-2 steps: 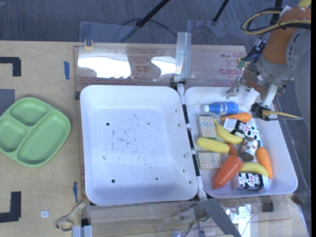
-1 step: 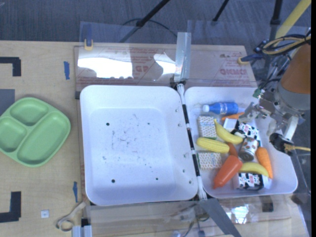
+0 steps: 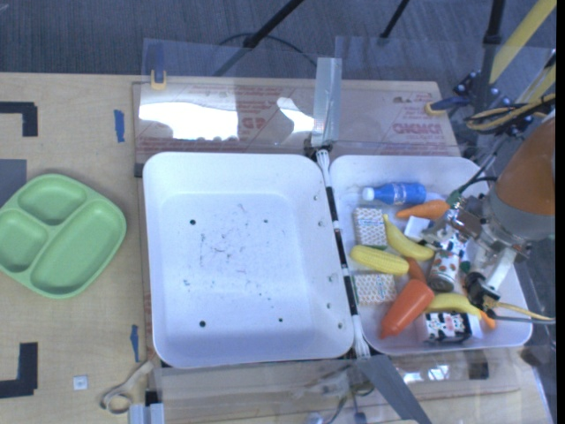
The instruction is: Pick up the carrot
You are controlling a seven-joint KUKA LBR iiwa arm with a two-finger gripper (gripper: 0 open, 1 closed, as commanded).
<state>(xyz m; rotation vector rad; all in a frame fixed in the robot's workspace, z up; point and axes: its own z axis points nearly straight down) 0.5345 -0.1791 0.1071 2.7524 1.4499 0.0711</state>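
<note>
Toward the front of the right bin, the carrot is seen lying at a slant, its thick end up and to the right, its tip pointing to the near-left corner. It is judged to be the carrot by its tapered orange shape, though a smaller orange piece by the blue bottle could also be meant. A cracker lies just beside the carrot on the left, a banana touches its thick end, and a printed box sits close on the right. The gripper hangs over the clutter further back, near the smaller orange piece and apart from the carrot; whether the claw is apart or together cannot be told, and nothing is seen held in it. The approach is judged not yet made. To do it well, the gripper should be brought over the carrot's middle, with the claw turned across the long axis so that the narrow width is spanned. The banana and box should be kept clear on the descent, and the closing should be made low enough that the smooth, rounded body is not squeezed out.
</note>
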